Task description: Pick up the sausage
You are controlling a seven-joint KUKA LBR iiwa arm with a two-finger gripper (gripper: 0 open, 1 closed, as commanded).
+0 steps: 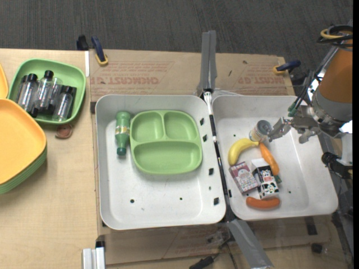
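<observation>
Two fingers of the pincer [280,129]: spread apart, nothing between them, above the right bin's [314,206] far half
Arm [336,88]: reaches in from the right, orange band above the wrist
Just beside the pincer: a small can [259,131], a banana [242,148], a carrot [268,158]
Sausage [263,203]: lying flat near the right bin's front wall, well apart from the pincer
Next to the sausage: a cow-print carton [266,179] and a pink card pack [243,177]
Left bin [112,206]: green divided plate [166,142], green bottle [122,132] at its left
Tabletop [50,223], far left: green tray of vials [46,93], stacked yellow plates [19,150]
</observation>
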